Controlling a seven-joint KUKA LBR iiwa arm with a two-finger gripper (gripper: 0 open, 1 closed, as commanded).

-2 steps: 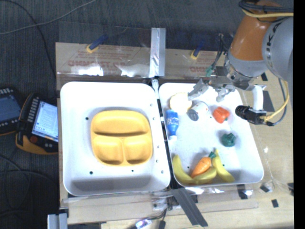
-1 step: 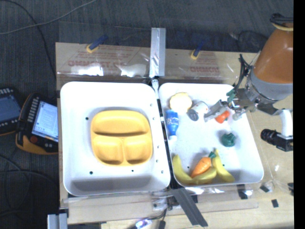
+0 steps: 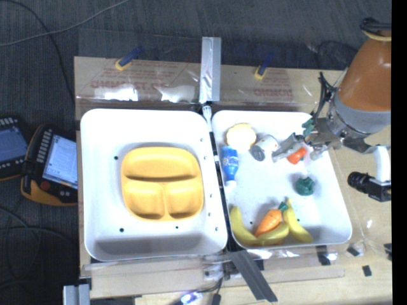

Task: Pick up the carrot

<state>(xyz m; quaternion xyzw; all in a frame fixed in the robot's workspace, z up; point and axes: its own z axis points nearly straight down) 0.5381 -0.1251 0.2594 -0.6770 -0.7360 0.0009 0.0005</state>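
Observation:
The carrot (image 3: 269, 220), orange with a green top, lies at the front of the right bin (image 3: 331, 202), resting across a yellow banana (image 3: 299, 229). My gripper (image 3: 291, 147) hangs over the back right part of the same bin, well behind the carrot and a little to its right. A small orange-red thing (image 3: 296, 157) sits right at the gripper's tip; whether it is held or just lies beneath is unclear.
The right bin also holds a blue bottle (image 3: 229, 162), a pale round piece (image 3: 240, 134), a grey cylinder (image 3: 258, 151) and a green lump (image 3: 305, 185). A yellow divided tray (image 3: 162, 183) lies in the left bin (image 3: 102, 170).

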